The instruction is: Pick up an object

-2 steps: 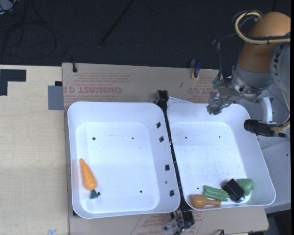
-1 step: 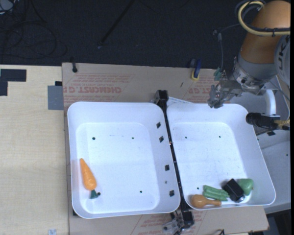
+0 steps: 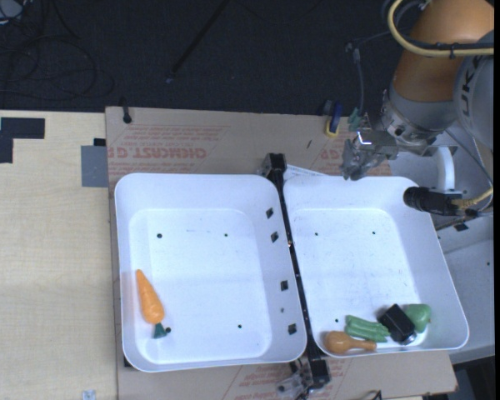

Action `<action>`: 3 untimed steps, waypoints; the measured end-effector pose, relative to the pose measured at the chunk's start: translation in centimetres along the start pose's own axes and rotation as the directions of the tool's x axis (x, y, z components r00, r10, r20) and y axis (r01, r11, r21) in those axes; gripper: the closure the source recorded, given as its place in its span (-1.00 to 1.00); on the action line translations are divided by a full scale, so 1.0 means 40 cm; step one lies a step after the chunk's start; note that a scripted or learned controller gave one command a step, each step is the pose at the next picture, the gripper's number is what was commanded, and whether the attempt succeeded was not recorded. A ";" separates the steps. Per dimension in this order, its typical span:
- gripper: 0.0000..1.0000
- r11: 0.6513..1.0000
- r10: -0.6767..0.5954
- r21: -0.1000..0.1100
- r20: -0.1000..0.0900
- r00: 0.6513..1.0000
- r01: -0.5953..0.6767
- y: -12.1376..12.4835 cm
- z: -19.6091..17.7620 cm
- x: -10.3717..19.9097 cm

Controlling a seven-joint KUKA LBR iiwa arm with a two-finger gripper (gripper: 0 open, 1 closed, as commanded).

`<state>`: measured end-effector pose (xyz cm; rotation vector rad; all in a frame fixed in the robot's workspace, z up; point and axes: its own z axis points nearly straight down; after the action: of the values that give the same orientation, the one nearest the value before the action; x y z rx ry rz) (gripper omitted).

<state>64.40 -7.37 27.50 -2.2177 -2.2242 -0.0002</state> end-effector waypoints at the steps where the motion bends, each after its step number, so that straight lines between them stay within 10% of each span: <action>1: 1.00 1.000 0.004 0.004 0.002 1.000 -0.004 -0.002 0.060 -0.059; 2: 1.00 1.000 0.000 -0.004 0.001 1.000 0.000 0.001 -0.097 -0.014; 3: 1.00 1.000 0.007 -0.001 0.002 1.000 -0.007 -0.146 -0.211 -0.126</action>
<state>58.56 -12.43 35.94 -2.2269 -2.2178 0.0009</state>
